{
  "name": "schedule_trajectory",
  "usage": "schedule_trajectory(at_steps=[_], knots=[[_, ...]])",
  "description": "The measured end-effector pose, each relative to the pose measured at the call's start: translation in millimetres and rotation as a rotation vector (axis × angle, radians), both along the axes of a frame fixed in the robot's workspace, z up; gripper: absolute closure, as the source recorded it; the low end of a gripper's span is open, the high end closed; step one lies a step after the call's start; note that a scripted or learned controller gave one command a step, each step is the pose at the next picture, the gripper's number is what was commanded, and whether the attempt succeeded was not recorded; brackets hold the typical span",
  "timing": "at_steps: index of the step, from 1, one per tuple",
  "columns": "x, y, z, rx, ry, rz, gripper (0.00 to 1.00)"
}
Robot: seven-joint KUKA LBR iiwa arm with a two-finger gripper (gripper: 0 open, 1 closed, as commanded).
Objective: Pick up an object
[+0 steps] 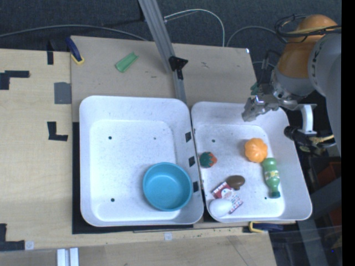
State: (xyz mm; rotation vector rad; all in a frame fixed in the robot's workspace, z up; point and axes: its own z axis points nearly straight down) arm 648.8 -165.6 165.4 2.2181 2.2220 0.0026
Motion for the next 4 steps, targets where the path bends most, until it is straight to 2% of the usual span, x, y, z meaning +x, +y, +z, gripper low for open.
schedule_trajectory(at_steps=[1, 2, 4], knots=[[1, 0, 53, -0.001, -0.002, 0.000, 1.00], [-27, 49, 51, 0.001, 0.005, 0.003, 1.00], [-49, 152, 62, 0.002, 0.004, 0.005, 1.00]])
